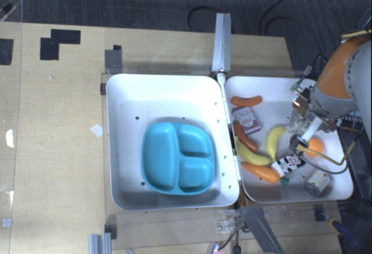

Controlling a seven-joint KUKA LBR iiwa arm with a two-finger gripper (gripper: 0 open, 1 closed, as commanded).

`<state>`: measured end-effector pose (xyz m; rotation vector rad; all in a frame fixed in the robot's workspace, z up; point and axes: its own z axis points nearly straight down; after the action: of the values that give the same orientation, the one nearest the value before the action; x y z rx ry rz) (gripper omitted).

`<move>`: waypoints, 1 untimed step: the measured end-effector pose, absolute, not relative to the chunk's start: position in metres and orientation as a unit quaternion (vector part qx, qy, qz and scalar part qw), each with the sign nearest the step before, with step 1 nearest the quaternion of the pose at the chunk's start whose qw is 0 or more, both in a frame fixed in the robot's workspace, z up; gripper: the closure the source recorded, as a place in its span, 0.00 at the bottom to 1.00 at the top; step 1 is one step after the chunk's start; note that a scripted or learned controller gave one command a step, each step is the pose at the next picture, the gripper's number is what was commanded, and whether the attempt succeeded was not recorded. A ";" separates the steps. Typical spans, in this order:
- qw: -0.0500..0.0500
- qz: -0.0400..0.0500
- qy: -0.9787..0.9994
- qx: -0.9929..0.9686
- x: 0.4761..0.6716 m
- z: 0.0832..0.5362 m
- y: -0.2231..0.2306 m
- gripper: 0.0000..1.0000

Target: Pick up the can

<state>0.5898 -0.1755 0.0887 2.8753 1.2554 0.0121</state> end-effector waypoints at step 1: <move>0.000 0.002 0.427 0.904 0.546 0.173 -0.116 1.00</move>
<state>0.5465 -0.1157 0.1732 2.8400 1.3416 0.0071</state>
